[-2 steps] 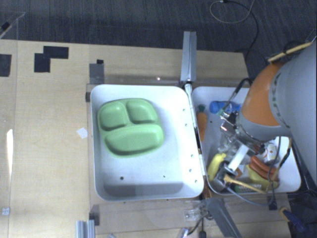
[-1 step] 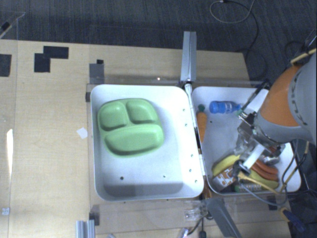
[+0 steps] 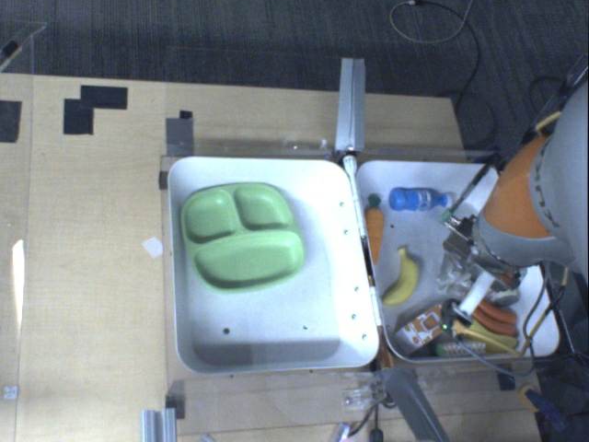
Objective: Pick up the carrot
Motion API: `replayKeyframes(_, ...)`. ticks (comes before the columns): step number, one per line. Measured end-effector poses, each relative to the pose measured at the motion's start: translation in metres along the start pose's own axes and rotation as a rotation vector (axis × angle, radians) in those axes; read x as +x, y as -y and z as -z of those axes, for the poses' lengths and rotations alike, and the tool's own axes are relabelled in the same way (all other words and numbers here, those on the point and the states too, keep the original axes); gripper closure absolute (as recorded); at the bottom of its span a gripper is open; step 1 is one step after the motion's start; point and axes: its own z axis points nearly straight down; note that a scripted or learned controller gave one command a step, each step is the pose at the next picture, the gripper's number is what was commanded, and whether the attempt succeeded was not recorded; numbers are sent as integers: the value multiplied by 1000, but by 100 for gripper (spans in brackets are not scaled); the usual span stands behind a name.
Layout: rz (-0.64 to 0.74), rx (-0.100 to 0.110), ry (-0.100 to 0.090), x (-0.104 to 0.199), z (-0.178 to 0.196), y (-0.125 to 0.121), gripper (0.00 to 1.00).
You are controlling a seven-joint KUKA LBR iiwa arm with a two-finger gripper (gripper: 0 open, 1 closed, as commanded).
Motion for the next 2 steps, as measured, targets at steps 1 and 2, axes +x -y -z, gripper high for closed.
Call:
replayKeyframes(1,148,-3,-1,49,67,75,100)
replayKeyframes(2,186,-4,0,71,74,96,100)
